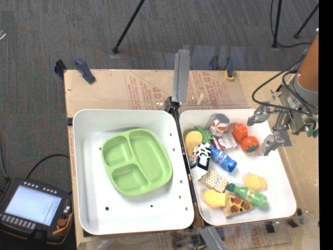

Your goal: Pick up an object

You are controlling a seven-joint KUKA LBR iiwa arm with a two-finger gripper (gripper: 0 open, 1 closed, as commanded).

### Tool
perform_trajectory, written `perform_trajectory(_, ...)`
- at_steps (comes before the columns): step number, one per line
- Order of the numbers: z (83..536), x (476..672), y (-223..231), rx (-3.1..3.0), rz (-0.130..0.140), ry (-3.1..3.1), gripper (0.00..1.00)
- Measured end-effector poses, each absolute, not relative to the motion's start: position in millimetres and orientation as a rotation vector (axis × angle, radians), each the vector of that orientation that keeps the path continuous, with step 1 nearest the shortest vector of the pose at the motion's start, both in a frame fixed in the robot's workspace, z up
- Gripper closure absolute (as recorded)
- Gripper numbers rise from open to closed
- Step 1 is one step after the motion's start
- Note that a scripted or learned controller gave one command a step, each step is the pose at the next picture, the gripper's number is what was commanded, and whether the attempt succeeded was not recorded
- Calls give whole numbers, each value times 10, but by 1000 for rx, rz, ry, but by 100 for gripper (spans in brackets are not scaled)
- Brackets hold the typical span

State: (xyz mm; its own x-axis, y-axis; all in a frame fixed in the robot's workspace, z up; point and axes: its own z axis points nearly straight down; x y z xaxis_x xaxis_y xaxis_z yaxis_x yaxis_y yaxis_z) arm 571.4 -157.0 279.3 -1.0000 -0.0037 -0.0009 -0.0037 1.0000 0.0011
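Roughly, going L to R: the left bin (83, 139) carried just a green divided plate (136, 161), well apart from the pincer (265, 131). The right bin (285, 181) held the clutter: a yellow lemon-like toy (193, 139) and a black-and-white carton (201, 156) near its L wall, then a blue bottle (224, 160), a patterned can (219, 125), and two red tomato-like toys (245, 138) touching each other. Toward the front lay a green bottle (248, 195), long axis running L-R, beside a pizza slice (237, 205) and a corn piece (254, 181). The pincer hung over the bin's R-rear part, fingers spread wide w/ nothing between them. Nearest pick looked like the lower red tomato, just beside the pincer on its L side, i.e. a short shift L and down, prob. the deciding relation.
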Motion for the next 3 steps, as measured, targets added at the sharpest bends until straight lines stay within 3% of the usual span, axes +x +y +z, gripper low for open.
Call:
perform_trajectory(1, 1365, 5831, -1759, 44, 8, 3154, 0)
perform_trajectory(2, 871, 5524, -1189, -135, 0, 3140, 0)
perform_trajectory(3, 957, 6248, -929, -94, 1, 3136, 0)
